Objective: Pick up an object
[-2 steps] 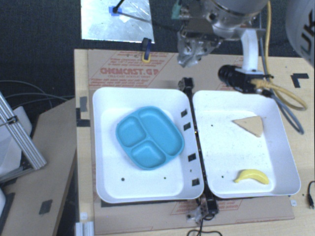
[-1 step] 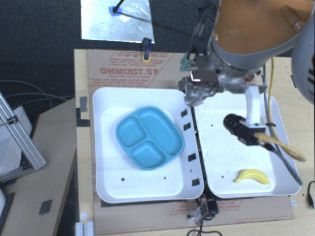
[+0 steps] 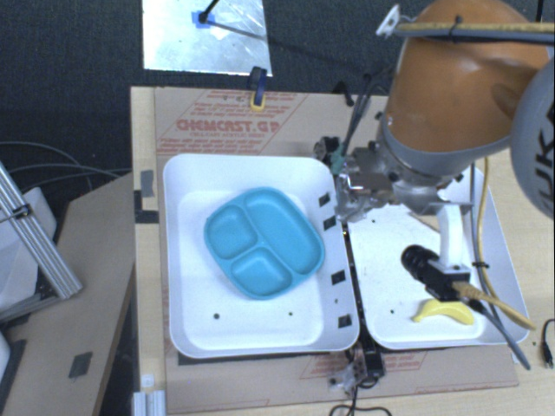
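Partly under arm (image 3: pixel 460 76): right bin (image 3: pixel 386 319), gripper (image 3: pixel 347 196).

**Bin Status, Overhead Camera**

I see a blue divided plate (image 3: pixel 263 241) lying in the left bin (image 3: pixel 186 319). A yellow banana (image 3: pixel 447 313) lies near the front edge of the right bin (image 3: pixel 386 315). The arm (image 3: pixel 451 85) holds the pincer (image 3: pixel 351 199) over that bin's far left corner.

I read this as a robotics lab: industrial arm (image 3: pixel 460 85) over a cardboard-lined tabletop (image 3: pixel 227 121), aluminium framing (image 3: pixel 33 248) at left, loose cables (image 3: pixel 54 168), dark carpet (image 3: pixel 65 55).
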`<state>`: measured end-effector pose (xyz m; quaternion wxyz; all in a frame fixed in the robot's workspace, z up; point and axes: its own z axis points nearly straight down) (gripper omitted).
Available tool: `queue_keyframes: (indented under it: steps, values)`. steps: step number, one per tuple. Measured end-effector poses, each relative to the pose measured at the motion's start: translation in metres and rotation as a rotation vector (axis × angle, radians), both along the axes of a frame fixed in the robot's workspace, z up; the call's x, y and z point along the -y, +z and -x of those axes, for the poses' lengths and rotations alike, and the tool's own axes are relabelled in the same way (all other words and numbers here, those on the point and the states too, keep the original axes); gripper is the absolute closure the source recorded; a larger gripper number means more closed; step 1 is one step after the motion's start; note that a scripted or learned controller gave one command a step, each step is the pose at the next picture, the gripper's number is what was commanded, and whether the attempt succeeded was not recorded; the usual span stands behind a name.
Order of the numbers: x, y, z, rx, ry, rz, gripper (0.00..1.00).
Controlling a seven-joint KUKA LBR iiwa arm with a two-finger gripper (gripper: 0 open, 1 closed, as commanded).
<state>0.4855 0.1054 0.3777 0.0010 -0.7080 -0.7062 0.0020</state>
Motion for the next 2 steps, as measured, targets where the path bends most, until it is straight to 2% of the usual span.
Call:
queue_keyframes:
  steps: [1, 2]
  values:
    - [-0.01, 0.035, -0.001, 0.009, 0.007, -0.003, 1.0]
    - [0.001, 0.065, -0.001, 0.009, 0.004, -0.003, 1.0]
